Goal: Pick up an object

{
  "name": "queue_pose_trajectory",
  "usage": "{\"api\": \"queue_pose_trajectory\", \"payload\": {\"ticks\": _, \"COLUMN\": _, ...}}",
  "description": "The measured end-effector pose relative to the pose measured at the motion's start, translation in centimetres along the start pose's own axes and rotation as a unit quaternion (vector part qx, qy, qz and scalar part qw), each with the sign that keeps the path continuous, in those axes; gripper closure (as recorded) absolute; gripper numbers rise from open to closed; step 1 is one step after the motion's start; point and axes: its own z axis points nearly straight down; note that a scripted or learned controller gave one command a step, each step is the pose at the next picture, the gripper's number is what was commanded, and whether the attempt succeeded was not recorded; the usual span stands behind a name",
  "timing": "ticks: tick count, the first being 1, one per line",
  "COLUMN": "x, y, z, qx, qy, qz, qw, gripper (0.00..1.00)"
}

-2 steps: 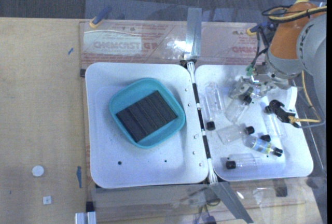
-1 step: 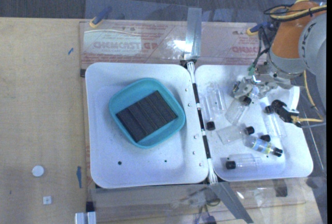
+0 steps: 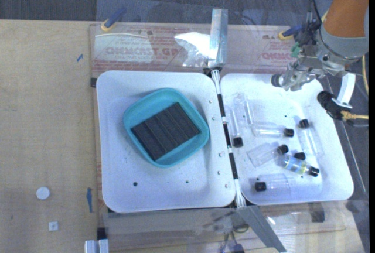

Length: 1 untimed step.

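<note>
Pincer [image 3: 291,78] above right bin [image 3: 337,187] rim

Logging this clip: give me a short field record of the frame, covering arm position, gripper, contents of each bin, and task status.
arm: enters from the right, over the right bin's far right corner
gripper: above the bin's far edge, nothing seen held
left bin: teal tray tilted diagonally, dark ribbed insert inside
right bin: several clear vials with black caps, scattered, lying flat
task status: no object picked up yet
</note>
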Motion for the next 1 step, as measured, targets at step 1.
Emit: {"api": "queue_pose_trajectory", "payload": {"ticks": 1, "x": 0.0, "y": -0.01, "z": 0.0, "qx": 0.0, "qy": 0.0, "qz": 0.0, "qw": 1.0, "gripper": 0.0}}
